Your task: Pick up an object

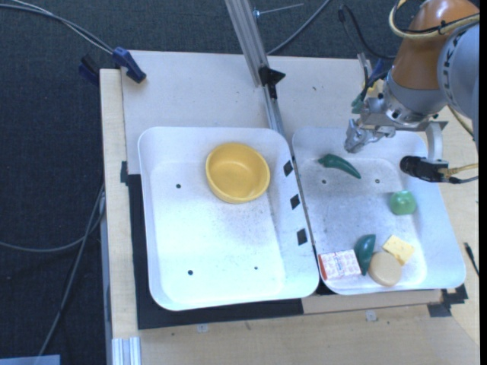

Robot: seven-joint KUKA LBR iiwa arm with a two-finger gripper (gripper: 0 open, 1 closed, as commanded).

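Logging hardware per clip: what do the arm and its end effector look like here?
A grey arm with a rounded orange band above the wrist, a yellow cable loop at its top, and a small metallic grey end effector below.

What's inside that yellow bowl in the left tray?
The yellow bowl looks empty: its bare yellow inside shows down to the bottom. It sits in the left bin. The bin floor beneath the bowl is covered, so that stays unseen.
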